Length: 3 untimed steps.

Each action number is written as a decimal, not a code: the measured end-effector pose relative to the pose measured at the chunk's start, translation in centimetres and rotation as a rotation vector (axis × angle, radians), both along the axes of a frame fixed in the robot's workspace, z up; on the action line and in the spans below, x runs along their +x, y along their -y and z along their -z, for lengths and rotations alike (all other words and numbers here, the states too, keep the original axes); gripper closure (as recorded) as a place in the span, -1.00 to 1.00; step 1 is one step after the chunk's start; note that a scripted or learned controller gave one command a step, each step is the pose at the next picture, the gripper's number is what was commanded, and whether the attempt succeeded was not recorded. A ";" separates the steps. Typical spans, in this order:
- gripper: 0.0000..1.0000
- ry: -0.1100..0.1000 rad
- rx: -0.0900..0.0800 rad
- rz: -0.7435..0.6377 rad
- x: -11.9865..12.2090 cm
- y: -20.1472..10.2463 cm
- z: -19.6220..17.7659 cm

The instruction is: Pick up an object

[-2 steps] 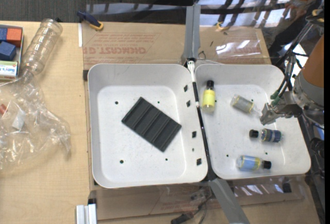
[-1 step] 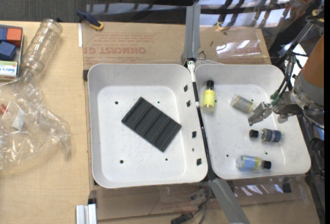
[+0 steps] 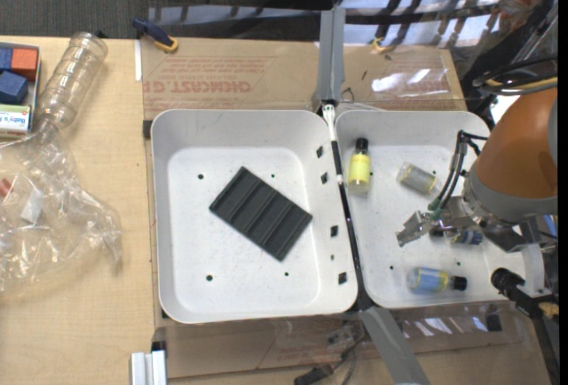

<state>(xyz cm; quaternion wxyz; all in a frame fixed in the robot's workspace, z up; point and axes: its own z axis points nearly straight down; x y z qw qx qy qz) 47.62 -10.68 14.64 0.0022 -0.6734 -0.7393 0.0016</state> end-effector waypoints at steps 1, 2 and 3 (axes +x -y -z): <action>-1.00 0.003 -0.002 0.055 4.6 -3.6 -4.5; -1.00 0.004 -0.001 -0.260 1.9 3.6 -6.4; -1.00 0.005 -0.001 -0.227 5.8 6.0 5.5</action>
